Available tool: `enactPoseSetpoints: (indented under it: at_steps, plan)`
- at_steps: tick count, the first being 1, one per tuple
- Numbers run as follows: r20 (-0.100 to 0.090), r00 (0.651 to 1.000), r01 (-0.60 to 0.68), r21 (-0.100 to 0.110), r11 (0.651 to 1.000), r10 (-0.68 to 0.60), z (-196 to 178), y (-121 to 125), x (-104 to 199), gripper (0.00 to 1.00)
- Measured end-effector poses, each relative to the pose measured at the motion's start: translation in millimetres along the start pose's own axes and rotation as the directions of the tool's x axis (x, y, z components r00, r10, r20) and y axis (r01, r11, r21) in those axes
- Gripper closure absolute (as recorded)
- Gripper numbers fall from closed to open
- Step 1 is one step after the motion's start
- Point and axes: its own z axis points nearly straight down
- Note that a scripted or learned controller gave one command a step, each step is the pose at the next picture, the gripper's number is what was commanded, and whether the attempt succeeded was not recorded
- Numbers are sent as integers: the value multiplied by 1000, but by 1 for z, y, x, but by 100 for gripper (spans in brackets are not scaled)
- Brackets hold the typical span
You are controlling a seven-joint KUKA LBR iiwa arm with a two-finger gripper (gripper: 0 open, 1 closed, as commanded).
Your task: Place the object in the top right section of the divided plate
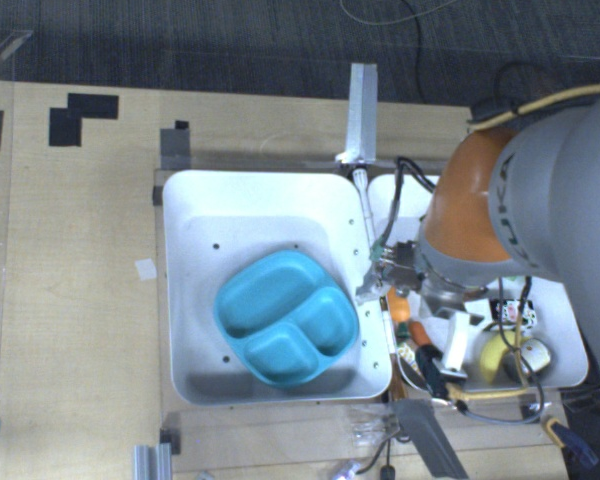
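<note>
One blue divided plate [285,316] waits; my gripper [408,313], state untellable, works the right bin [570,353]—pickup next.

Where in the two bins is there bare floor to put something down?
The left bin has bare floor along its left and upper sides, between its walls and the blue divided plate; the plate's three sections are bare too. The right bin is crowded: the arm hangs over it, with a yellow object and an orange object beneath.
</note>
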Motion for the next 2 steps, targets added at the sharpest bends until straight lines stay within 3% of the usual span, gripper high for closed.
enactPoseSetpoints:
  at_steps: [1, 2]
  plan:
    - [0, 954, 301, -1, 954, -301, -42, 15, 58, 0]
    - [-3, 897, 443, -13, 896, -443, 87, 26, 134, 0]
